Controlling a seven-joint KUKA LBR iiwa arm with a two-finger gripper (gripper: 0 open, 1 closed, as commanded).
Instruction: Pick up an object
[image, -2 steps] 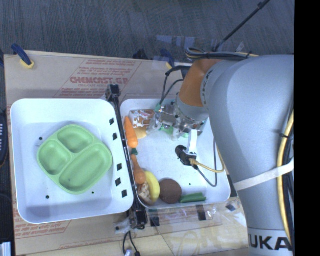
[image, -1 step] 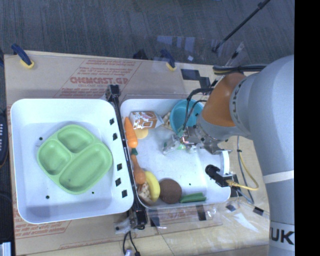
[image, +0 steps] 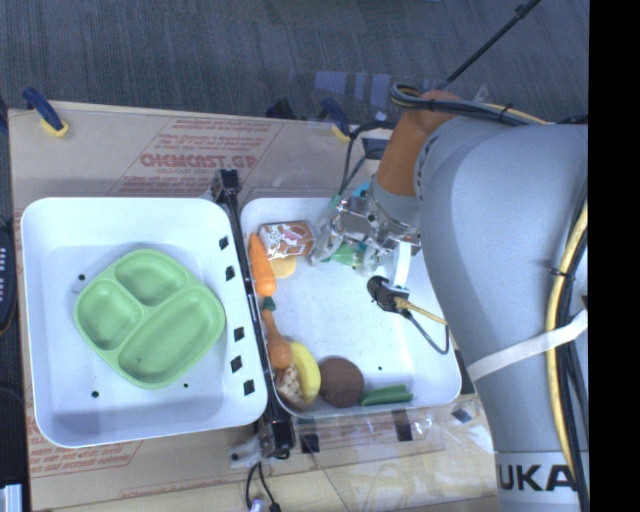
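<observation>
Resting on a cardboard-covered bench (image: 180, 150) over grey carpet: left bin (image: 60, 400) with green divided plate (image: 150, 317). Right bin (image: 420, 375): carrot (image: 261, 266) along its left wall, long axis running near to far; banana (image: 306, 370), brown ball (image: 341, 381) at the near edge. Arm bends down from right; tool (image: 352, 240) low at far wall, grip state cannot be told.

Two white bins sit side by side on the desk: the left bin (image: 45, 300) and the right bin (image: 440, 375). The left bin holds one green divided plate (image: 150, 317). The right bin holds two carrots, an upper one (image: 261, 268) and a lower one (image: 277, 345), one banana (image: 308, 371), one brown round item (image: 341, 381), one green stick-shaped item (image: 386, 396) and one printed packet (image: 288, 240).
</observation>
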